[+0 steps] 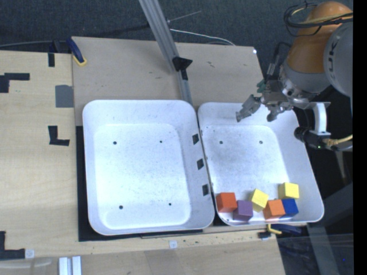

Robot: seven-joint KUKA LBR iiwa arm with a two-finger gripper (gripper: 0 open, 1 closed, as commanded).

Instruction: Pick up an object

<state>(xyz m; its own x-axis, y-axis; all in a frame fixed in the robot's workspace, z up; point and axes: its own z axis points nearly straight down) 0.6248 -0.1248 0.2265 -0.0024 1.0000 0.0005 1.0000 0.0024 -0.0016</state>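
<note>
1. Blocks, small coloured cubes, are what the task is after: an orange cube (226, 200), a purple cube (245, 209), a yellow cube (259, 198), a second orange cube (274, 208), a blue cube (289, 207) and a second yellow cube (288, 189).
2. They cluster along the near wall of the right shallow white bin (241, 153), well apart from the two-finger gripper (259, 110) and at the opposite end of that bin, probably because they slid or were dropped there.
3. The gripper hangs over the far rim of that bin, its dark fingers spread apart with nothing between them.
4. The left shallow white bin (137, 165) lies off to the gripper's side.
5. My judgement: the arm is poised high before a reach, and the tightly packed cubes leave little room for fingers.
</note>
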